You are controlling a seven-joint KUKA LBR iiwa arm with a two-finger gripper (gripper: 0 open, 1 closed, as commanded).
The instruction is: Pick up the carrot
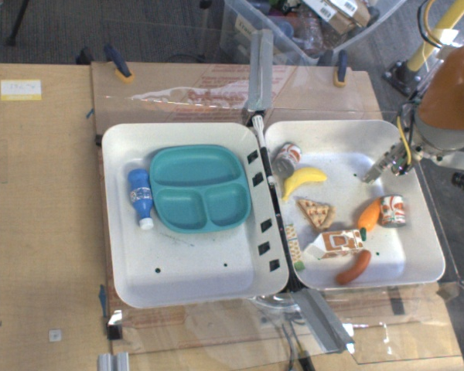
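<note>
Gripper (380,168) hangs over the right bin (425,242), apart from the carrot (368,215); can't tell its grip

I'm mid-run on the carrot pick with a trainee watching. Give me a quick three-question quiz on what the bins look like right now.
1. True or false: the carrot lies in the same bin as the teal divided plate.
2. Which item sits right beside the carrot, on the side toward the arm? A) banana B) small can C) blue bottle
3. Fill in: the claw hangs over the ____ bin, up and away from the carrot.

Key:
1. False; the carrot is in the right bin, the plate in the left bin.
2. B
3. right
</note>
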